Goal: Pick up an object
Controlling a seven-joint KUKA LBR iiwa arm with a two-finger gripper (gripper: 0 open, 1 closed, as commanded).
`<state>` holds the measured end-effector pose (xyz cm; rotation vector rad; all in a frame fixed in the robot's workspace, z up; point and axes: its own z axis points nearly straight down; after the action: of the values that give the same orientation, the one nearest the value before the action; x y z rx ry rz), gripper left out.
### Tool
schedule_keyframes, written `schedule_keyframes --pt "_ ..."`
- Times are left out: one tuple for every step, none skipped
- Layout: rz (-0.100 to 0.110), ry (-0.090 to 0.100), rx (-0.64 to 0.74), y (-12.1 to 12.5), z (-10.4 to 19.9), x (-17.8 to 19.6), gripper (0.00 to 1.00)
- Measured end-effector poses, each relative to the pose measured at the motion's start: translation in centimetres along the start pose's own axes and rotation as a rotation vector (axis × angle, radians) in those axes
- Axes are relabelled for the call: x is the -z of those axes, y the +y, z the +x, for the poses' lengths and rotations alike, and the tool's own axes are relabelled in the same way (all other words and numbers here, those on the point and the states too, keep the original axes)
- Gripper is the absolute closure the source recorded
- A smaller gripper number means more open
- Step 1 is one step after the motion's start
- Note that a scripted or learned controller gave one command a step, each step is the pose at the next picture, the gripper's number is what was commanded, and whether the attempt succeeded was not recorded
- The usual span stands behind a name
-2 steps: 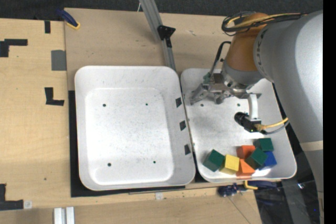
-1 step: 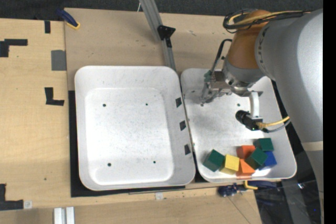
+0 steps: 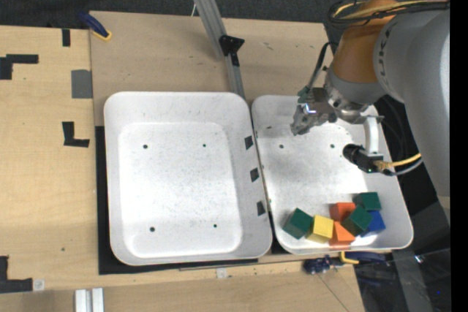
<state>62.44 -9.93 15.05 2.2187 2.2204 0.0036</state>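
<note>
The two-finger metal gripper hangs over the far left part of the right-hand shallow white plastic bin, its tip close to the bin floor; whether it is spread or pressed together cannot be told from this slant, and nothing is seen between it. Above it the grey arm with its orange band reaches in from the right. The small coloured blocks lie well apart from the gripper, huddled in the bin's near right corner: a dark green cube at the left, a yellow cube touching it, two orange blocks, two more green blocks and a blue block, about seven in all. The left-hand shallow white plastic bin sits just beside, on the wooden bench.
</note>
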Motion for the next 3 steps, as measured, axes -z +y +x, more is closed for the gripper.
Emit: schedule_keyframes --pt "0.000 0.001 0.001 0.2 0.4 4.3 1.00" --pt "0.001 0.001 0.001 0.3 0.5 7.0 1.00" --pt "0.004 0.003 0.006 -0.7 5.7 8.2 1.00"
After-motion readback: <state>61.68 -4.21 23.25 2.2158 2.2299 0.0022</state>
